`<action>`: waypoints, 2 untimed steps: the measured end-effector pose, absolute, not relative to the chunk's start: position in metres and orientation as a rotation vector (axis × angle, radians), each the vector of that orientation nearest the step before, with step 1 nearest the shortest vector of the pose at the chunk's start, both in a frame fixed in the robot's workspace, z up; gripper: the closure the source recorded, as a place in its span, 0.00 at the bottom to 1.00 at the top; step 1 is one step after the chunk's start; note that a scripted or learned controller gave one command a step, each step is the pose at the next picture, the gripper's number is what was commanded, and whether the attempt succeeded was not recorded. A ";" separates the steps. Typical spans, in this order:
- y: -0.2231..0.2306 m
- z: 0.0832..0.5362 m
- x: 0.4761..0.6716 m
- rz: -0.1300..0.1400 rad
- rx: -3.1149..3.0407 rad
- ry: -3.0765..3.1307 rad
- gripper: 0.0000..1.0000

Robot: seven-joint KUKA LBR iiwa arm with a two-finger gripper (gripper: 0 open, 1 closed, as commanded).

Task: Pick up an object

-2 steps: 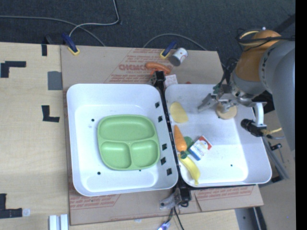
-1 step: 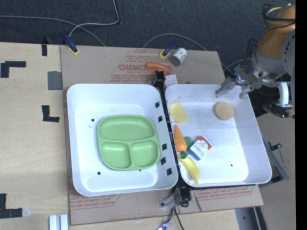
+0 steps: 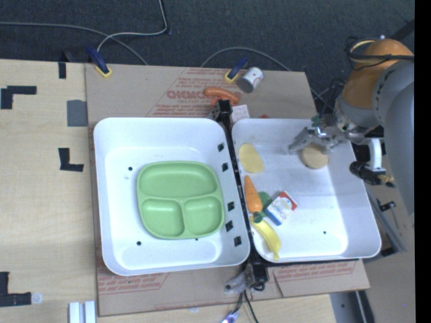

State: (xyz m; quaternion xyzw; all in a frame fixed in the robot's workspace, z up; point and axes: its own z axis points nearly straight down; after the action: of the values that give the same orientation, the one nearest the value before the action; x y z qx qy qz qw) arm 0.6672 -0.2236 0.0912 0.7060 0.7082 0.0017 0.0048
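Red print is showing on the cardboard sheet [image 3: 182,96] behind the bins, too blurred and slanted to be read with any certainty, and the small white, red and blue packet [image 3: 281,208] in the right bin [image 3: 337,234] is carrying markings too small to make out.

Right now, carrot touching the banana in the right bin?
Apart. The camera view shows the carrot ending above a green piece, with the banana starting lower, white floor of the right bin between them.
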 end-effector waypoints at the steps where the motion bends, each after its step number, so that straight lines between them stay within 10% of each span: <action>1: -0.224 0.103 0.669 0.007 2.203 2.213 1.00; 2: -0.224 0.103 0.669 0.007 2.202 2.214 0.00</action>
State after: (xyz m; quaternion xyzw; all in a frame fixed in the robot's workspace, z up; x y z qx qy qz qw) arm 0.6690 -0.2240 0.1029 0.7053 0.7089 0.0022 0.0095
